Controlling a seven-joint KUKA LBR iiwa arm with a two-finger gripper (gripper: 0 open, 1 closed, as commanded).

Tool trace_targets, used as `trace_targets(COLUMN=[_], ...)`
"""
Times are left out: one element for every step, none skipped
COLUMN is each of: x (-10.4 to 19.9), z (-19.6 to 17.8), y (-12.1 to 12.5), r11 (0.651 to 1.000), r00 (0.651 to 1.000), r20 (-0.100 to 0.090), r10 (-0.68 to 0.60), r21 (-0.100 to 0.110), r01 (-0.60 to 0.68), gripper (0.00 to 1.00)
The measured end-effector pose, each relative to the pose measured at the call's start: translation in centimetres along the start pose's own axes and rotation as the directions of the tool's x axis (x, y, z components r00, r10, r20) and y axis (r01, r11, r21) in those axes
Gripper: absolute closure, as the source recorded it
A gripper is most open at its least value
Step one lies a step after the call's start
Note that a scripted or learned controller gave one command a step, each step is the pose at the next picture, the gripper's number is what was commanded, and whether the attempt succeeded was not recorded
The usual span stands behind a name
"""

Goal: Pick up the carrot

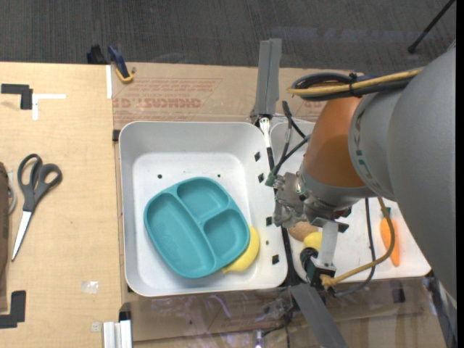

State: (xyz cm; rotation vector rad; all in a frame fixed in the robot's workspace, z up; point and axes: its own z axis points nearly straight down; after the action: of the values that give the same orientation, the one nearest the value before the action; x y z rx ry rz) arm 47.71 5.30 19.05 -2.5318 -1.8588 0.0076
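The carrot (389, 239) lies in the right bin (362, 256), near its right wall, long axis running toward and away from the camera. The gripper (308, 227) hangs over the bin's left side — above some small yellowish bits (hard to identify) — so the carrot sits off to its right. Whether the claw is open, I cannot tell.

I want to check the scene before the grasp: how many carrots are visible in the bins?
1. The carrot lies in the right bin, near its right edge. The arm covers much of this bin, so more may be hidden.
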Motion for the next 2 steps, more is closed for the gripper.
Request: trace_targets(x=[3.67,3.99], z=[0.0,-0.57], y=[-1.17,-1.24], r11=[0.992,0.98], r00=[0.992,0.98], r20=[0.001,0.0], r10=[-0.127,0.201], r21=[0.0,0.0], r01=[0.127,-0.201], gripper=[1.0,1.0])
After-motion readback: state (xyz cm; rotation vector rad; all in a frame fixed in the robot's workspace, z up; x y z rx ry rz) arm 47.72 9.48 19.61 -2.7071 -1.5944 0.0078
